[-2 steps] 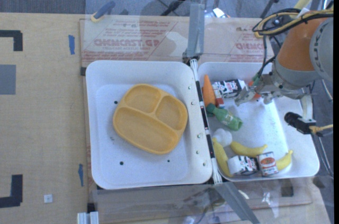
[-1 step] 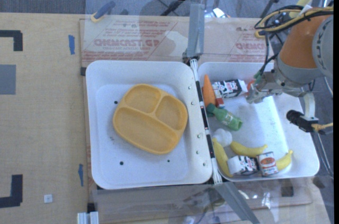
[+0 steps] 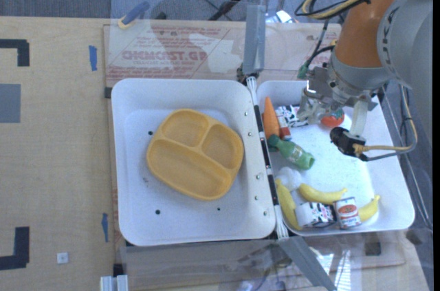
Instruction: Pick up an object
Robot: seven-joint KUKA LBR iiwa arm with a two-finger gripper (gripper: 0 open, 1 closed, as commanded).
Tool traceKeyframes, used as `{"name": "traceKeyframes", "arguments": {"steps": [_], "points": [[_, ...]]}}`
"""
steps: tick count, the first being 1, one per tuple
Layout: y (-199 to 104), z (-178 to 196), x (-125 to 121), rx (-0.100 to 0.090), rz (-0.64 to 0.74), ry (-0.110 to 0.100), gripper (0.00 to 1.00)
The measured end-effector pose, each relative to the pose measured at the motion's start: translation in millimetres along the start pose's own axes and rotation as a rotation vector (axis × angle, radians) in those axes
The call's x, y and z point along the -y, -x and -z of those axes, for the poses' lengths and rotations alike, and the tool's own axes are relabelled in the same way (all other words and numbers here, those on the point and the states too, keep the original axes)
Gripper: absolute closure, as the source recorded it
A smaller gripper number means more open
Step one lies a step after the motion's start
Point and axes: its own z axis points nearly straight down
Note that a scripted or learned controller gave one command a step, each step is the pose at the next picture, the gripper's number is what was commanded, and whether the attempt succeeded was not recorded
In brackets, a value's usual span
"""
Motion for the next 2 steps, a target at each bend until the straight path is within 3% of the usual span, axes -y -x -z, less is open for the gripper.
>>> {"name": "traceKeyframes", "arguments": {"steps": [1,2], "points": [[92.0,204.9,-42.9,0.001,-0.106,0.0,1.0],[129.3,251.0,-100.1,0.002,-0.153,0.0,1.0]]}}
